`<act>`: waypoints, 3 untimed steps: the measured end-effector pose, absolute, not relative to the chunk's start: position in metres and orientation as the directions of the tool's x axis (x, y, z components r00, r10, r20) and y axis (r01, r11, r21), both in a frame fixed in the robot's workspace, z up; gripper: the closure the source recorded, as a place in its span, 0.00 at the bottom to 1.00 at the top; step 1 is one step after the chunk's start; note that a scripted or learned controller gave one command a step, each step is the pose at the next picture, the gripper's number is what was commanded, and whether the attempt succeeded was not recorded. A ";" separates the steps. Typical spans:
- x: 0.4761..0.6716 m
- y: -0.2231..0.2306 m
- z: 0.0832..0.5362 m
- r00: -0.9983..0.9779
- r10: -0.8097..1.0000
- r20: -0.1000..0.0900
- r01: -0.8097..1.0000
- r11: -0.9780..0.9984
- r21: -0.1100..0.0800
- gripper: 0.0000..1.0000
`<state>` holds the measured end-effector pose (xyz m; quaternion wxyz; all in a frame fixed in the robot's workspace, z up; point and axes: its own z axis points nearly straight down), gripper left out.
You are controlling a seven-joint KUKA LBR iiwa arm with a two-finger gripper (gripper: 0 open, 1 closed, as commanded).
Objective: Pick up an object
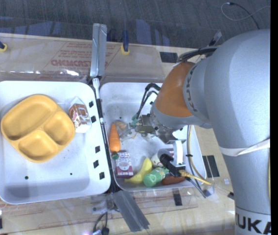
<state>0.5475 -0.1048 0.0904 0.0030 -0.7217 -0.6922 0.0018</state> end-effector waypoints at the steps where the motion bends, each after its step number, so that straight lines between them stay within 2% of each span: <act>1: 0.613 -0.100 0.092 0.081 0.997 0.001 0.997 -0.081 -0.003 0.00; 2: 0.613 -0.100 0.091 0.081 0.997 0.001 0.997 -0.081 -0.003 0.00; 3: 0.596 -0.096 0.091 0.147 0.989 0.001 0.989 -0.147 -0.007 0.00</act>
